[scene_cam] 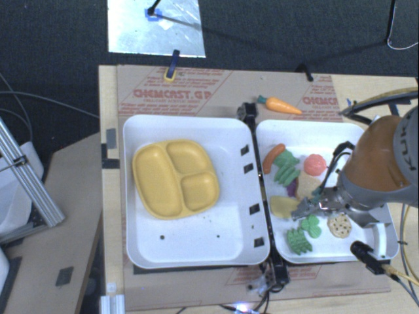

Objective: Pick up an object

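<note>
The hand (306, 208) hangs low in the right bin (327, 131) among toy foods, its grip impossible to tell.

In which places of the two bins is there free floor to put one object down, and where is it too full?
Free: the left bin, along its front edge below the yellow divided plate, and its far right corner. Also the far right part of the right bin. Crowded: the right bin's near half, where toy foods cluster around the gripper, such as the cookie.

A yellow divided tray (175, 178) lies in the left bin (190, 241); a toy carrot (279, 104) rests on the bench (216, 90) above the bins.
</note>
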### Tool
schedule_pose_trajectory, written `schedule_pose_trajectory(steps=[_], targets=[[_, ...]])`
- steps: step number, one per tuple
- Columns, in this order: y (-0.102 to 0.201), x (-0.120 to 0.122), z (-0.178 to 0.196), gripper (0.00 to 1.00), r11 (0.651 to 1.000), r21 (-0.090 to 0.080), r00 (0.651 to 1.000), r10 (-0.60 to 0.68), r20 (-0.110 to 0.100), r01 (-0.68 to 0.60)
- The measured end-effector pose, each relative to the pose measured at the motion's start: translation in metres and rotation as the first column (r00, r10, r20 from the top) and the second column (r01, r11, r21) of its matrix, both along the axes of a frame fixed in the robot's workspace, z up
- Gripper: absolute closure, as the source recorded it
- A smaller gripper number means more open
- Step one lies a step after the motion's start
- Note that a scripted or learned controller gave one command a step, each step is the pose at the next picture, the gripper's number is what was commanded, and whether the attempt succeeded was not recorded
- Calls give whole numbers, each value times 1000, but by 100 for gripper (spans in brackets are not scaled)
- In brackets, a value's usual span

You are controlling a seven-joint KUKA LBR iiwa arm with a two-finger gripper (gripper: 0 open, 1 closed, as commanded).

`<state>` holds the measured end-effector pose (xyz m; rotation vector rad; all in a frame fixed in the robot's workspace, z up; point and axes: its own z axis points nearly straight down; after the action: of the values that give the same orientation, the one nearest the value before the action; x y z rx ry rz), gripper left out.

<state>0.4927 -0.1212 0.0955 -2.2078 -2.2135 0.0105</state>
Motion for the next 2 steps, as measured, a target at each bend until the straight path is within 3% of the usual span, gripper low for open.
schedule_pose_trajectory(steps=[1, 2], targets=[[-3, 5, 19, 100, 1000, -6, 1000, -2, 19, 2], [43, 20, 119, 100, 1000, -5, 1000, 7, 29, -7]])
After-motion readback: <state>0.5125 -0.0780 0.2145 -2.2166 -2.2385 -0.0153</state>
